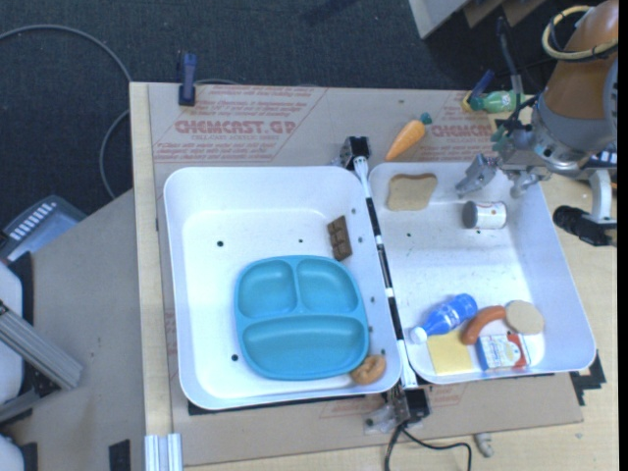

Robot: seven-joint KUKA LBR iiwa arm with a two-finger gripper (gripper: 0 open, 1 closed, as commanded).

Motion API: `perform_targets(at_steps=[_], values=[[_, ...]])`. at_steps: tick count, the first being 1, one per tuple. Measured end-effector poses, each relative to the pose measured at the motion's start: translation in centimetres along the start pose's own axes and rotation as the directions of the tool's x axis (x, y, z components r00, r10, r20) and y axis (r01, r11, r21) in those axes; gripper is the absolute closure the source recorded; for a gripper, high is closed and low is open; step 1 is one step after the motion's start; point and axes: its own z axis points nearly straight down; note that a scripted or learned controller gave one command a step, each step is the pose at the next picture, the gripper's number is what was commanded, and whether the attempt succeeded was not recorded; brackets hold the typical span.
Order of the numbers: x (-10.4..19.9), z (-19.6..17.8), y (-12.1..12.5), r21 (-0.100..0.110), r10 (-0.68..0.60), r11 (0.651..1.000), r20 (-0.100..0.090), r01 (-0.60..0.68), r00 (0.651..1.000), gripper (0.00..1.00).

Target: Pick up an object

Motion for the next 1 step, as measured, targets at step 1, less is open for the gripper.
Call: perform_targets(at_steps=[1], values=[[-1.52, 7.32, 1.88, 0.0, -0.001, 1.0, 0.001, 0.001, 1.0, 0.0]])
